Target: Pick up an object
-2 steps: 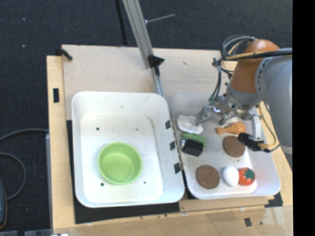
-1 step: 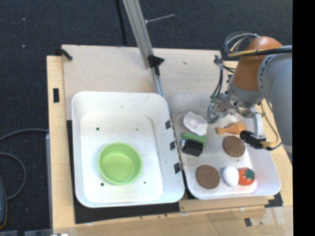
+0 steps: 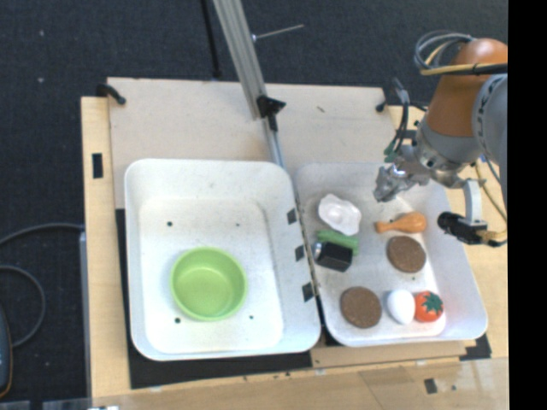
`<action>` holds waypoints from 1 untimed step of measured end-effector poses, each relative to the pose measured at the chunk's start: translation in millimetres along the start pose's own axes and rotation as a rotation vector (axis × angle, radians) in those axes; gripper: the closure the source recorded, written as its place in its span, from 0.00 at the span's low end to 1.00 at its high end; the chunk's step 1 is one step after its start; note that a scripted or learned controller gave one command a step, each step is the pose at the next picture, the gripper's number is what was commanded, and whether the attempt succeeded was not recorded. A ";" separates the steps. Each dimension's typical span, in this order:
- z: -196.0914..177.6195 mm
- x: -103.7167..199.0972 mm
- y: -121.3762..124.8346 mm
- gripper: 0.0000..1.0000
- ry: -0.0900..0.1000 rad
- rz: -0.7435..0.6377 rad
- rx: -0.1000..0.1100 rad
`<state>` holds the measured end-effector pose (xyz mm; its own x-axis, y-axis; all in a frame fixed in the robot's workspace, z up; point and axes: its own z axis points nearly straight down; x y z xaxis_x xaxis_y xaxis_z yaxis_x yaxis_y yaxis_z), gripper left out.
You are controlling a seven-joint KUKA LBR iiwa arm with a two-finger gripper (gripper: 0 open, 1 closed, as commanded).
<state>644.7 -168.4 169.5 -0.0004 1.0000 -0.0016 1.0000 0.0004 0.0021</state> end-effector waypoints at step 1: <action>-62.3 6.1 0.4 1.00 0.000 -0.003 -0.006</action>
<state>645.0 -162.2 231.8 -0.0033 1.0000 -0.0016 1.0000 0.0033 0.0086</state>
